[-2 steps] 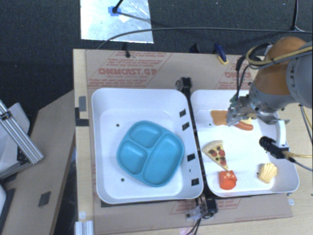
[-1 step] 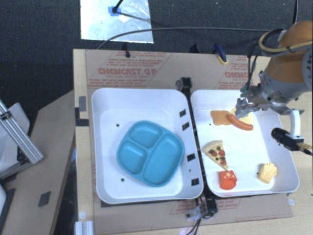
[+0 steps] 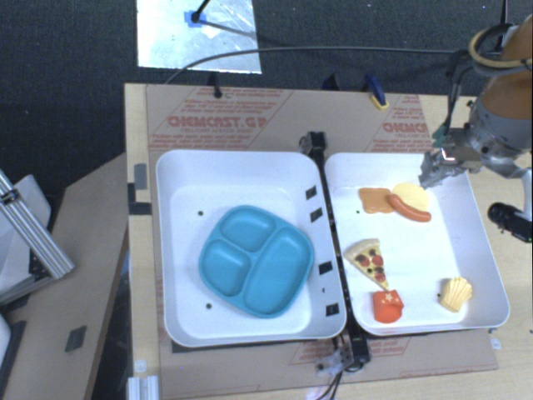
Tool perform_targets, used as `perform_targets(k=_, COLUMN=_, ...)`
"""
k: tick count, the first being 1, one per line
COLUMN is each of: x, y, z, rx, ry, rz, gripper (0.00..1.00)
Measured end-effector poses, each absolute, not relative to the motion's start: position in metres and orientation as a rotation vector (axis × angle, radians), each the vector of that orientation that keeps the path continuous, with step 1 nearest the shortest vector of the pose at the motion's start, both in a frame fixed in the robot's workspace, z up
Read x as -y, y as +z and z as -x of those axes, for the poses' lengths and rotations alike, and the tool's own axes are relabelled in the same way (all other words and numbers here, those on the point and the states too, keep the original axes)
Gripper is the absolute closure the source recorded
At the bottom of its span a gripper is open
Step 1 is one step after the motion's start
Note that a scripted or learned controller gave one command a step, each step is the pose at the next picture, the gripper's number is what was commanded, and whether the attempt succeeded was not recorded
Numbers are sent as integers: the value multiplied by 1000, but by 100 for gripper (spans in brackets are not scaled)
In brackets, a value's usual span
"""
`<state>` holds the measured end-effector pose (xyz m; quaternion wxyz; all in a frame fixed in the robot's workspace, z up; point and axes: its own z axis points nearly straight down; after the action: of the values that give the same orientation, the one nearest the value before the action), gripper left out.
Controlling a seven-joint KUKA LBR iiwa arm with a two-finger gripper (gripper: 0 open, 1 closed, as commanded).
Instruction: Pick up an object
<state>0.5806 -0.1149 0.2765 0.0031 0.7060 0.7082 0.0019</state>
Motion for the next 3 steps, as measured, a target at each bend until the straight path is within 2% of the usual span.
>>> perform_targets(k=1, x=58, y=257, z=-586, rx=-2231, ry=3, rz=-2211, gripper=100)
perform_targets(k=3, x=-40, y=250, z=-589, rx=-2233, ry=5, rz=-2209, gripper=100)
